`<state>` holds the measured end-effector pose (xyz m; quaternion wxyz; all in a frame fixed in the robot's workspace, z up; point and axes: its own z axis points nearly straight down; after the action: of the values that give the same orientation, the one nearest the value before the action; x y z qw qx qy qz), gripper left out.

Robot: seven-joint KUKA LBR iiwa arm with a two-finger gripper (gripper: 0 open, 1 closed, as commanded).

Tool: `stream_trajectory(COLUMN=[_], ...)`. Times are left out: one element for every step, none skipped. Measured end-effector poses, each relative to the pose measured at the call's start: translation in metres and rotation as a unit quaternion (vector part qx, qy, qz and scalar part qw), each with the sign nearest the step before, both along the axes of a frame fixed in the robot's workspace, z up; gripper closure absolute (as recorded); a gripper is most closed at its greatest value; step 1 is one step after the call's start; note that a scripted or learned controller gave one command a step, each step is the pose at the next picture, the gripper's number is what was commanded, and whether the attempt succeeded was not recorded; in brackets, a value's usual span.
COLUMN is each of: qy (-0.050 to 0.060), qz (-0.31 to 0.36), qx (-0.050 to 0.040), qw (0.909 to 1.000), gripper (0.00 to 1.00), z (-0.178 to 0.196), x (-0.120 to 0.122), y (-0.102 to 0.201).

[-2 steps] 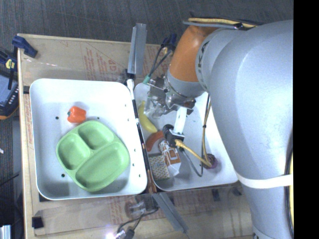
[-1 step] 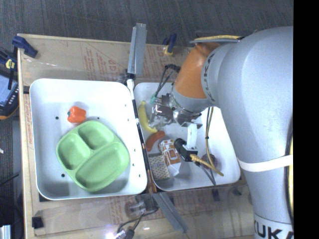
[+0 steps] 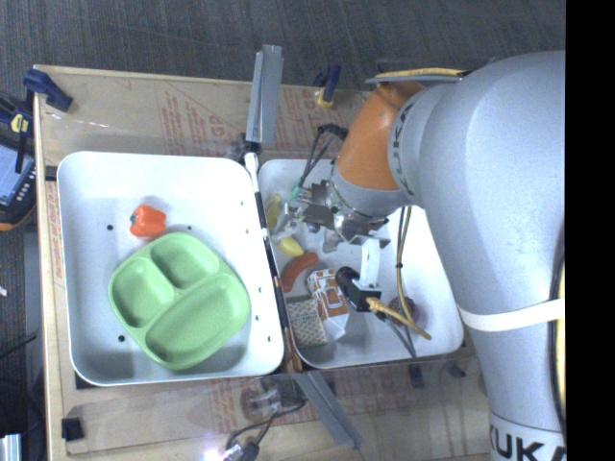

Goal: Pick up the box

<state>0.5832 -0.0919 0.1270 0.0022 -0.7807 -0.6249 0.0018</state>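
Observation:
The box [image 3: 330,296] is a small orange and white carton lying in the right bin [image 3: 437,286], near its front left part. My gripper [image 3: 332,221] hangs over the back left of that bin, above and a little behind the box. The grey arm with its orange band covers most of the bin's right side. The gripper's tip is lost among metal parts and cables, and I see nothing held in it.
Around the box lie a red sausage-like piece [image 3: 298,269], yellow pieces [image 3: 290,246], a checkered packet [image 3: 307,325] and a dark item with a yellow cord [image 3: 402,312]. The left bin [image 3: 86,176] holds a green divided plate [image 3: 179,299] and an orange pepper [image 3: 147,220].

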Motion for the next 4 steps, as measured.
stream_trajectory(qy=[-0.002,0.000,-0.002,-0.004], qz=[-0.044,0.062,0.126,0.191], qx=[-0.0001,0.0005,0.0003,0.0003], qw=[0.9990,0.9981,0.9920,0.9816], gripper=[0.00,0.00,0.00,0.00], z=[0.055,-0.036,-0.035,0.017], x=[-0.035,-0.052,0.011,0.070], y=[-0.074,-0.051,-0.076,-0.116])
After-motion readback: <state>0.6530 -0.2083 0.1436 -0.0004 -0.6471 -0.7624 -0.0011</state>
